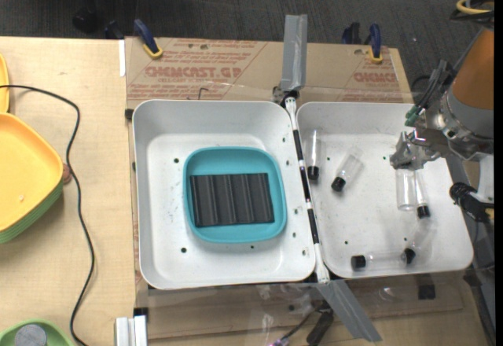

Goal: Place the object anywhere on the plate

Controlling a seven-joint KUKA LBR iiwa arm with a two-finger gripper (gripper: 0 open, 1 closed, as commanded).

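Note:
A teal plate (233, 196) with a dark ribbed centre lies in the left white bin (153, 179). Several clear vials with black caps lie in the right bin (369, 215): one (312, 154) against the left wall, one (346, 171) close to it, one (409, 192) at the right, and two (379, 260) (409, 250) near the front wall. My gripper (406, 154) hangs over the right part of that bin, just behind the right-hand vial and well right of the plate. Its tip is small and blurred against the bin floor.
The divider between the two bins (302, 179) runs between my gripper and the plate. Yellow and green dishes (23, 179) sit on the wooden table at far left, with a black cable (78, 203) beside them. Cardboard (204, 65) lies behind the bins.

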